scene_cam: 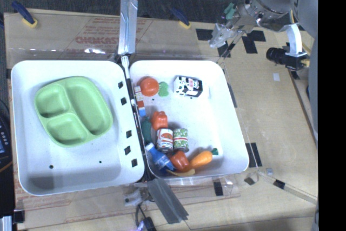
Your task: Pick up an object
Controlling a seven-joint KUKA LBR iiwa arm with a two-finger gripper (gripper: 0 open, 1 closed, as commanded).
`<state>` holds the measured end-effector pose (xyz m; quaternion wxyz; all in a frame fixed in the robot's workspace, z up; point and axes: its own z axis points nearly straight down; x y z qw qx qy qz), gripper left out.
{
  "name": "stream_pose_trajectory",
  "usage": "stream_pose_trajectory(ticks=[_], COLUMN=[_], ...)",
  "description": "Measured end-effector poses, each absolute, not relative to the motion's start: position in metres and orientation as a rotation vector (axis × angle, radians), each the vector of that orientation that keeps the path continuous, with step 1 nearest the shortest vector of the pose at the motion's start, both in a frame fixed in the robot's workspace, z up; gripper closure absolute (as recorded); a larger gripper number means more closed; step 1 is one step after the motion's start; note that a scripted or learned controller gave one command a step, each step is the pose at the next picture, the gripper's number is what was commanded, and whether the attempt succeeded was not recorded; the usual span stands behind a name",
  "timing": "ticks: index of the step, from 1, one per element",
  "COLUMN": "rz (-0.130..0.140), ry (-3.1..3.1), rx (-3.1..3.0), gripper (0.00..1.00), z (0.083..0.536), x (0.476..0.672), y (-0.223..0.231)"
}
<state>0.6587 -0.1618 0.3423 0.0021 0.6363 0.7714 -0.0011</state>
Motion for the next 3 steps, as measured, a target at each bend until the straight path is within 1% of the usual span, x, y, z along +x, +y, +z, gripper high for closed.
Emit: stream_pose_trajectory(ticks=[1,2,3], rz=[-0.005,-0.001,-0.002], ry=[2.426,2.448,2.464], rx=[1.988,1.966,1.95], gripper=[1.0,1.0,1.0], z=[0.353,0.35,0.342], x=[0.659,0.657,0.657], y=[-0.161,-0.211,-0.209])
